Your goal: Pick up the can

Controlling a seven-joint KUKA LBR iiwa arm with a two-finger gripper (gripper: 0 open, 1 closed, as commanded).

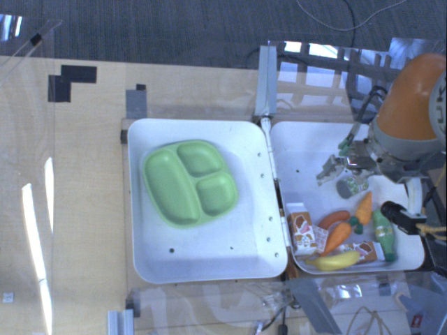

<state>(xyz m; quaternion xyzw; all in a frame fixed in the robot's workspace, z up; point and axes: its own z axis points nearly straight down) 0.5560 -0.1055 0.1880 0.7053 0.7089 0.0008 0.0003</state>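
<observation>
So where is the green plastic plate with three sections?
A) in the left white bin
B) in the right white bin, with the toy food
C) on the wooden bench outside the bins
A: the green three-section plastic plate lies in the left white bin, apart from the toy food in the right white bin.

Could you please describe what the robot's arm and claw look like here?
The arm is grey with a broad, rounded orange band above the wrist. Dark cables run along the wrist toward the claw, which is a small silvery metal piece with thin prongs, carried on a dark mount with a little green on it.
</observation>
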